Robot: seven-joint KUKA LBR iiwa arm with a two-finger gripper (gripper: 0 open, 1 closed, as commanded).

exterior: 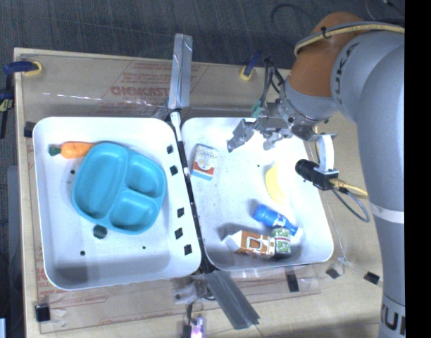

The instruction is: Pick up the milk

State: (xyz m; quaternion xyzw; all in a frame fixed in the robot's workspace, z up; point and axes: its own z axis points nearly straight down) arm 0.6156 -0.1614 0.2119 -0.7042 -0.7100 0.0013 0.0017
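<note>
Above the far edge of the right bin (222, 129), the pincer (252, 134) hangs with its fingers spread apart, holding nothing. Near that bin's front edge lies the milk (260, 244) carton on its side, touching a blue bottle (274, 218), with a banana (273, 183) beyond; a small carton (203, 161) sits by the left wall. Across the desk (96, 76), the left bin (43, 210) carries a blue divided plate (120, 187) and a carrot (76, 148).

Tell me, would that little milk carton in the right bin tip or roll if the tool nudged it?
The milk carton lies flat on a broad face, so it would probably slide, not tip. Its boxy shape looks unlikely to roll. It looks small, so likely light, and card walls may dent under a squeeze.
</note>
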